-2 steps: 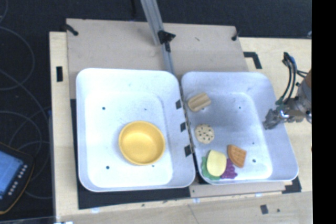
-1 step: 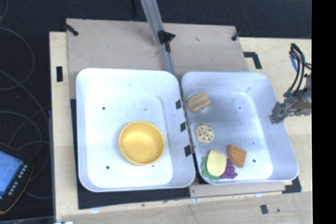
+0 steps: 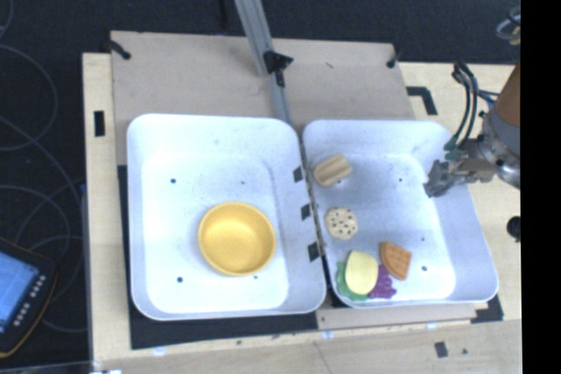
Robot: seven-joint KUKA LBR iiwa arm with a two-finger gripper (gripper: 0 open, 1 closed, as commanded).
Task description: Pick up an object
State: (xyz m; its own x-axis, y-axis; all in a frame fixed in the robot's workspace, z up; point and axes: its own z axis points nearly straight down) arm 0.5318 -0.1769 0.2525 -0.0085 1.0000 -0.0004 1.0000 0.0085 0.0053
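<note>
While the gripper's (image 3: 441, 179) state is unclear, left bin (image 3: 158, 144) holds a yellow bowl (image 3: 236, 237)

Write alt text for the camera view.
A grey arm's gripper hovers over the right edge of the right bin, which holds a bread roll, cookie, orange wedge and yellow-green toy. The left bin holds a yellow bowl.

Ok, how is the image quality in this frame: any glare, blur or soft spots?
Camera view: lighting is even and soft, the white bins bright but not blown out; the yellow bowl and cookie read fairly sharp; the end effector at the right bin's rim is dark and slightly soft, its detail hard to make out; shadows are faint.
</note>
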